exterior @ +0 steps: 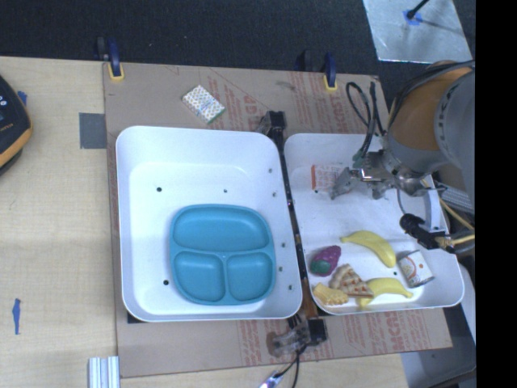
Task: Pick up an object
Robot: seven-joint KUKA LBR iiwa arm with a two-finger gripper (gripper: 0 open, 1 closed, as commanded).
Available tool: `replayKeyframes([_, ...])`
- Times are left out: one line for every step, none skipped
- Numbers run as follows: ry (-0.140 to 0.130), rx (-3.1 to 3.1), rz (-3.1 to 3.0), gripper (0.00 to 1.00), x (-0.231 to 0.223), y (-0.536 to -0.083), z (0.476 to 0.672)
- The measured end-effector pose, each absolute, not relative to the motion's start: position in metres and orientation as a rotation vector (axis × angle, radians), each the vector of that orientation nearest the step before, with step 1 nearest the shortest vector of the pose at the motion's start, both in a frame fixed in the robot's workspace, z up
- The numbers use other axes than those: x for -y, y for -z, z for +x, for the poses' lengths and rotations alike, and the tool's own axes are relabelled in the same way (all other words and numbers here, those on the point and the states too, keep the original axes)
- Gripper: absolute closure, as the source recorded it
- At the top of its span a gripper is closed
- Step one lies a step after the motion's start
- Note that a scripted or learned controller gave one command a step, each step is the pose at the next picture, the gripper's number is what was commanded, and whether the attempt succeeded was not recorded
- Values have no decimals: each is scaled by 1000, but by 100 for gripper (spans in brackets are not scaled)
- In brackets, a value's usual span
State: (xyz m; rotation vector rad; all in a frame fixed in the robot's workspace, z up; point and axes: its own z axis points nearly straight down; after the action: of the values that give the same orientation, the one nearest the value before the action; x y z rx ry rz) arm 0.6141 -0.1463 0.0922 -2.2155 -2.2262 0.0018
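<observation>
Grey metal two-finger gripper is hovering low in the right-hand shallow white bin; I am reading its jaws as spread and gripping nothing. I am judging the pick not yet done: the curved yellow plastic banana is lying near the gripper, ungrasped.
</observation>
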Motion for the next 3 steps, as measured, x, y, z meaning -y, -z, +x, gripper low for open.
replayKeyframes([-1, 2225, -2215, 0, 105, -92, 654])
replayKeyframes([-5, 2231, -2208, 100, 106, -103, 654])
replayKeyframes([-2, 2224, -2215, 100, 74, -193, 587])
